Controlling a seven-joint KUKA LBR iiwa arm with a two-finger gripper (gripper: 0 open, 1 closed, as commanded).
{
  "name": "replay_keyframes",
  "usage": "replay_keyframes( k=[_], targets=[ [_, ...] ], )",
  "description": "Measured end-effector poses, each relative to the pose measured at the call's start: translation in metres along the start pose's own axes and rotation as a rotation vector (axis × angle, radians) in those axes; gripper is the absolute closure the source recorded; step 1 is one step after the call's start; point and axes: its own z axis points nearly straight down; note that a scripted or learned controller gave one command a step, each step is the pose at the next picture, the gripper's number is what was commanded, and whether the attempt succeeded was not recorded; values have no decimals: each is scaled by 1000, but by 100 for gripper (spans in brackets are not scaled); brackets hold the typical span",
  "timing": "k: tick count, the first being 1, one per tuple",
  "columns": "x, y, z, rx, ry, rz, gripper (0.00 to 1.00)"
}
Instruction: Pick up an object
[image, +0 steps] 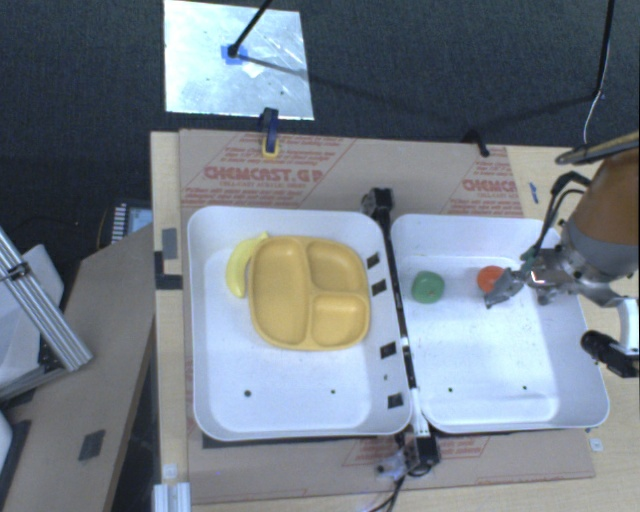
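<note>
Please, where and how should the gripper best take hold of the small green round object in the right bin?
Probably from straight above, closing across the middle of the small green round object. It looks compact and rounded, and it lies apart from the small orange object and from the right white bin's wall, so fingers should fit on either side.

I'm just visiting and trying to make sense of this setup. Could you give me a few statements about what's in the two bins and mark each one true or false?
1. The yellow divided plate lies in the left bin. True.
2. A banana lies in the right bin, next to the green object. False: it lies in the left bin, along the plate's left edge.
3. The green object and the orange object are both in the right bin. True.
4. The tool is above the left bin. False: it is over the right bin, right by the orange object.
5. The green object sits on the plate. False: it sits on the right bin's floor.
</note>
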Motion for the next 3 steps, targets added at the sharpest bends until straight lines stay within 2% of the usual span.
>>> replay_keyframes(
  k=[1,2,3],
  targets=[
    [2,0,63,2,1,1,0],
    [3,0,81,0,0,1,0],
    [2,1,69,-5,-2,2,100]
  ],
)
